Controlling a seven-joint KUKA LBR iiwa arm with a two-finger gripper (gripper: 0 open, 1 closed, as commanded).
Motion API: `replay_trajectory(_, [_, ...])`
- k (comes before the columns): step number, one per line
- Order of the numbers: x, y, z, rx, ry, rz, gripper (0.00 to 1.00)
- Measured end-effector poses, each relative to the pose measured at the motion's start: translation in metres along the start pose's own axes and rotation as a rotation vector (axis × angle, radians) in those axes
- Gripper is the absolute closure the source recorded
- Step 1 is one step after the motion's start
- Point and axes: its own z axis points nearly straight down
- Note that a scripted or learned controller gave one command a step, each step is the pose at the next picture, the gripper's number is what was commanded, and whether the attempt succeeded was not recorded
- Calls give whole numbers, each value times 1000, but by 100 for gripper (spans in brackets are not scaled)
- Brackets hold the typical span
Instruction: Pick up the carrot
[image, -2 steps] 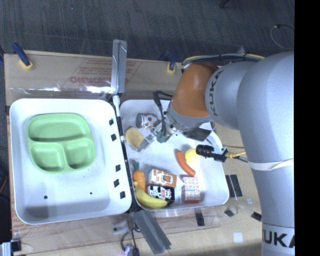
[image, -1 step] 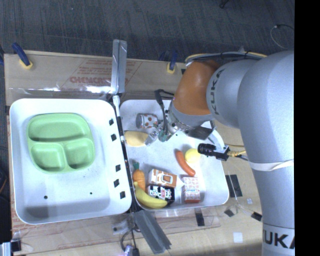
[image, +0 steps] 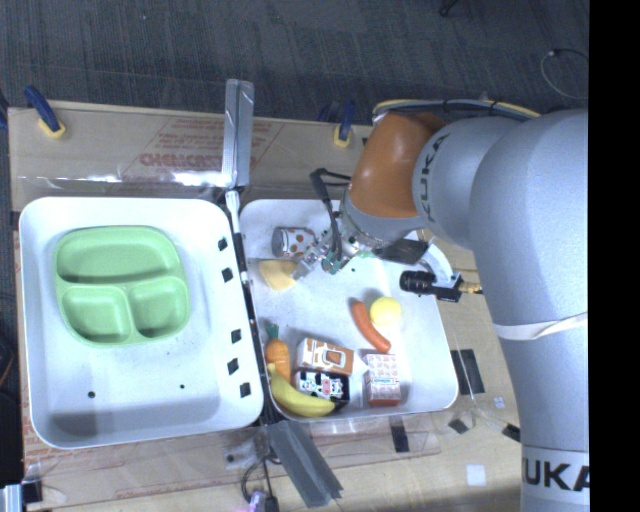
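Observation:
The carrot (image: 370, 326), a short orange-red stick, lies slantwise in the right bin (image: 430, 330) at centre-right, touching a yellow lemon (image: 386, 311). My gripper (image: 327, 256) hangs low over the back part of this bin, just right of a small can (image: 293, 240). It sits up and to the left of the carrot, well apart from it. The grey arm with its orange band (image: 390, 170) reaches in from the right and hides the bin's back right corner.
A yellow wedge (image: 277, 274) lies by the can. Along the front stand an orange vegetable (image: 277, 353), a banana (image: 300, 400) and three small cartons (image: 325, 355). The left bin (image: 60, 400) holds a green divided tray (image: 122, 280).

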Motion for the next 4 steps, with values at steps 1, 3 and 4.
replay_trajectory(1, [27,-5,2,8,6,729,100])
replay_trajectory(3, [27,-5,-4,13,10,724,100])
replay_trajectory(4, [27,-5,-4,13,10,723,0])
